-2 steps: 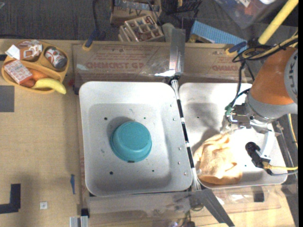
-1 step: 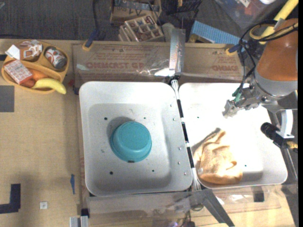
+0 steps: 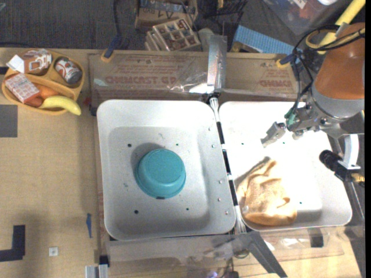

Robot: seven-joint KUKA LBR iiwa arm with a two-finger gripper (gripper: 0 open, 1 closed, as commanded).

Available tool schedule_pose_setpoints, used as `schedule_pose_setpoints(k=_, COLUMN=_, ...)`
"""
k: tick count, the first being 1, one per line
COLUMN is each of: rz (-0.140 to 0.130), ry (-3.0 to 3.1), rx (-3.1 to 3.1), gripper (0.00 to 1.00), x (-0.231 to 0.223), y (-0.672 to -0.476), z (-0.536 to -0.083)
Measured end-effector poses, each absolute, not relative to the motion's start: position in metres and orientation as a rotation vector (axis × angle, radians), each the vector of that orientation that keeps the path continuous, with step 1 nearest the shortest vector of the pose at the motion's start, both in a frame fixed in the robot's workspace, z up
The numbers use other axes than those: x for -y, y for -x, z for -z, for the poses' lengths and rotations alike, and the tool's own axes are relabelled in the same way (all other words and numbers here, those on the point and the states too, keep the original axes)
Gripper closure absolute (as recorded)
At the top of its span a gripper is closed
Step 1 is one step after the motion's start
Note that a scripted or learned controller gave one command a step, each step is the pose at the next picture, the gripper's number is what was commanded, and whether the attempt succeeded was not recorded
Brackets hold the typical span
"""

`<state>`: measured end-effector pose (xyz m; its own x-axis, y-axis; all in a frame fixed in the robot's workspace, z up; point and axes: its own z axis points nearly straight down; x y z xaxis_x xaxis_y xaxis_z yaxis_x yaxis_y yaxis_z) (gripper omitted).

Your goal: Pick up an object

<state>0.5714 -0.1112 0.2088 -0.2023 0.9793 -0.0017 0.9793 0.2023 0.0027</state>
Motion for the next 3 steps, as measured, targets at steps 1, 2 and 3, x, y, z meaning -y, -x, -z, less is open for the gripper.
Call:
schedule_pose_setpoints(k=1, rz=0.000, ry=-2.041, rx=-2.388, gripper=0.00, x=0.141, y=-0.537, z=-0.125)
schedule_pose_setpoints(k=2, rz=-0.011, ry=-1.917, rx=-2.482, gripper=0.00, x=0.166, y=-0.535, z=-0.091)
schedule_pose_setpoints(k=3, rz=-0.010, ry=-1.830, rx=-2.535, gripper=0.00, x=0.128, y=-0.554, z=-0.091)
